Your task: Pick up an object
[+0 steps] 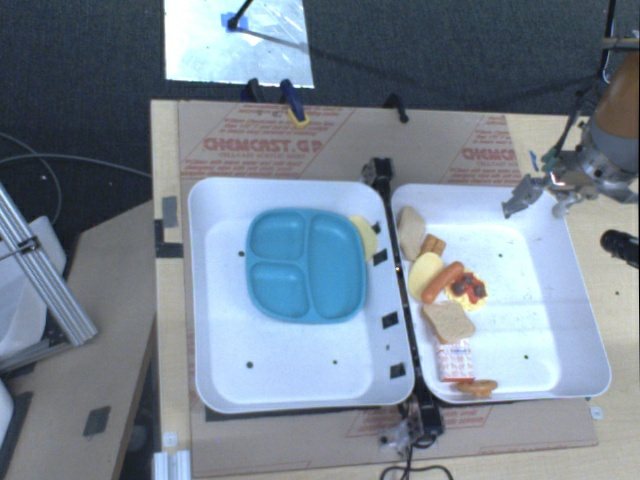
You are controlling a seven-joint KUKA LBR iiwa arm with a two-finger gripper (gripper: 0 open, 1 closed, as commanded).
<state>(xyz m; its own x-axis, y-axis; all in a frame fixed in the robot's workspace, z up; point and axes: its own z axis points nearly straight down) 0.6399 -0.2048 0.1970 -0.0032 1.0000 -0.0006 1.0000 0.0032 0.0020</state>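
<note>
The pincer (545, 194) hung over the far right corner of the right bin (560, 298), its two fingers spread apart with nothing between them. The grey arm (612, 128) reached in from the bench's right edge. The food pieces lay along the right bin's left side, well apart from the pincer: a pale bread roll (411, 232) nearest the far wall, then a small brown piece (432, 245), a yellow piece (426, 270) touching an orange sausage (443, 280), and a red-topped item (468, 289) just beside them. Nearer the front sat a slice of toast (448, 321), a white and red packet (456, 360), and a small brown piece (478, 389) at the front wall. In the left bin (215, 268) lay a blue divided plate (306, 265), with a pale yellow piece (364, 232) at its right rim.
</note>
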